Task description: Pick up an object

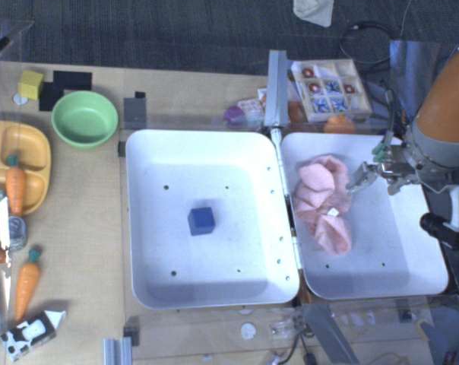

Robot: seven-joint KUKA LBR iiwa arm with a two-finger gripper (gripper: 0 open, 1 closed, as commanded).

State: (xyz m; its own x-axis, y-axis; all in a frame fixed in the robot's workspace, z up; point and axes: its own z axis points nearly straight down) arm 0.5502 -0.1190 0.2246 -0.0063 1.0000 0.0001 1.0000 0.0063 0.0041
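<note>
Claw hung low over the right bin, its tips just beside the upper right edge of the pink cloth; from where I stood I couldn't tell how wide it sat, and nothing showed in its grip. That cloth lay crumpled against the bin's left wall, soft, light and floppy by the look of it, best pinched at a raised fold near the top. The arm reached in from the right, wrist bent down and leftward. A blue cube sat in the left bin.
</note>
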